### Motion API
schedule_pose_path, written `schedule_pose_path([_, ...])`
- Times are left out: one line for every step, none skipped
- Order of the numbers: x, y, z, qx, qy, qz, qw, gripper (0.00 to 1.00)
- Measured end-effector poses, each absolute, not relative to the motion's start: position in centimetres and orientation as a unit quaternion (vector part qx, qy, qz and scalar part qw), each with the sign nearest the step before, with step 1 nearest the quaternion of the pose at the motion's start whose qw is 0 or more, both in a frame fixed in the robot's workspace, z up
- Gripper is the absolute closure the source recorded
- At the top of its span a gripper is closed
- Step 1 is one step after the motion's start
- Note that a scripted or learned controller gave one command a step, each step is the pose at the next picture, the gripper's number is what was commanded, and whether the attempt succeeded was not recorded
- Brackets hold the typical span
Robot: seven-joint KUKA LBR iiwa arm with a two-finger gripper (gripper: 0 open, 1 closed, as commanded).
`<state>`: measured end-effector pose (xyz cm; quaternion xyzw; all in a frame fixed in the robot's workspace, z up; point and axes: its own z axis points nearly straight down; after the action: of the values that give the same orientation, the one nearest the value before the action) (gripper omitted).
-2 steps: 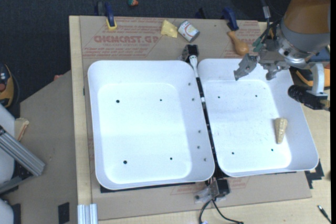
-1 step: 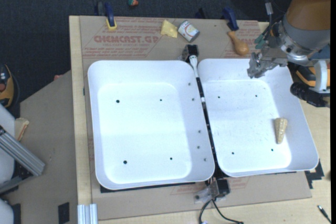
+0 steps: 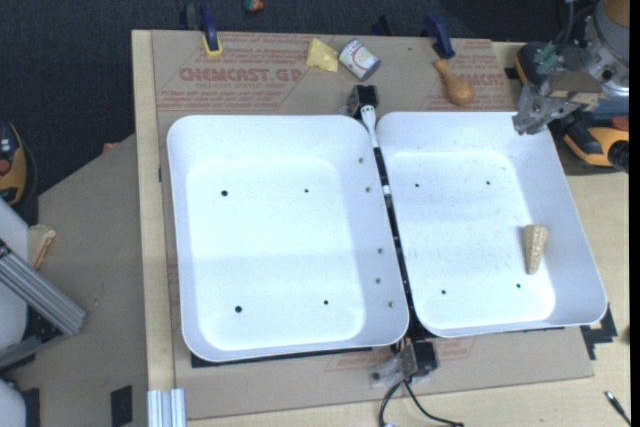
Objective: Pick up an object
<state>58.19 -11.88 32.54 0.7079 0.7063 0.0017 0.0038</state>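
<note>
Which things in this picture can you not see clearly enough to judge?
- Gripper, camera view: small and dark at the right bin's corner; finger state unclear.
- Arm: cut off by the right edge.
- Tan object in the right bin: too small to identify.

One overhead camera, slanted, overlooking both bins.

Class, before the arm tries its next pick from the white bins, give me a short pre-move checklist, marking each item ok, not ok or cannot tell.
1. Target present: a small beige cone-shaped object lies in the right white bin: ok.
2. Target clear of other items: nothing touches it: ok.
3. Hand above the target: it sits over the bin's far right corner, away from the cone: not ok.
4. Hand carrying nothing: cannot tell.
5. Target away from the wall: it lies near the right wall: cannot tell whether there is enough room.
</note>
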Motion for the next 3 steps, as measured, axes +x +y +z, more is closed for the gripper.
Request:
schedule_pose_path([56.6, -23.2, 35.7, 0.711, 0.704, -0.0007, 0.005, 1.00])
schedule_pose_path([53.0, -22.5, 39.5, 0.708, 0.706, 0.0009, 0.003, 1.00])
schedule_pose_path([52.1, -15.0, 31.8, 0.705, 0.709, -0.0011, -0.005, 1.00])
